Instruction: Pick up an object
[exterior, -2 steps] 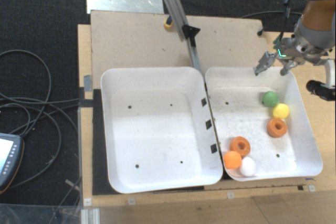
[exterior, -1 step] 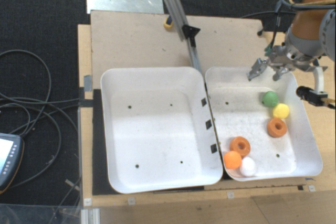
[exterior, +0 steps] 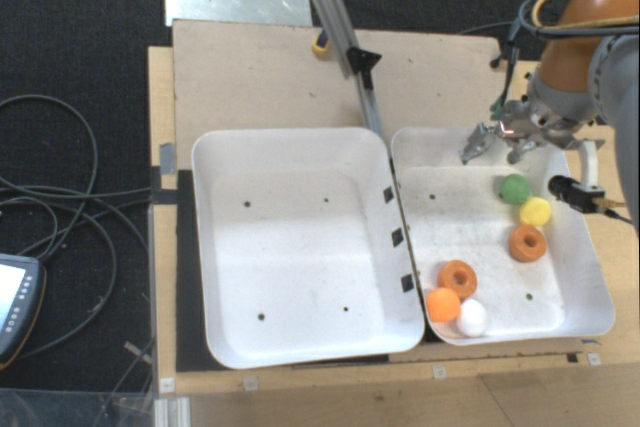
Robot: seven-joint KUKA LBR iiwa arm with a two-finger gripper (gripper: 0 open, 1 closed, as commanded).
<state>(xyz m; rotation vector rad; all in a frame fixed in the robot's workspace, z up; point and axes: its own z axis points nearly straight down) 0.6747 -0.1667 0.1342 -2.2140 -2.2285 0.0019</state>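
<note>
Nothing is picked up yet. The end effector (exterior: 497, 143) hangs over the far edge of the right bin (exterior: 590, 295) with its fingers apart and nothing between them. The green ball (exterior: 515, 188) lies just in front of it, with the yellow ball (exterior: 536, 211) and one orange ring (exterior: 527, 242) beyond. Further on, near the bin's front wall, are a second orange ring (exterior: 458, 277), an orange ball (exterior: 443, 304) and a white ball (exterior: 471, 317). I judge that nothing blocks the descent.
</note>
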